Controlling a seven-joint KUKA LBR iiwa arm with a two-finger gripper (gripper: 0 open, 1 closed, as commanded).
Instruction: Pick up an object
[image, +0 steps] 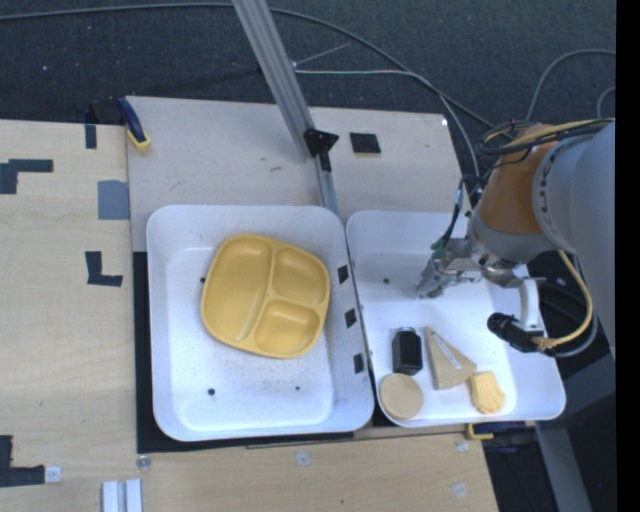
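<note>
We see the gripper (432, 287) low in the right bin (372, 240), away from the 4 items at its near end: black block (406, 350), wedge (447, 360), disc (401, 396), yellow piece (486, 392). Fingers' spread (too small) we cannot tell. A yellow tray (266, 296) sits in the left bin (170, 330).

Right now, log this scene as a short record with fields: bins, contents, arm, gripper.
left bin: yellow divided plate, lying flat
right bin: black block, tan wedge, round tan disc, small yellow piece, all grouped at the near end
arm: reaches in from the right, over the right bin
gripper: above the bare far part of the right bin, apart from the four items
held object: none seen
</note>
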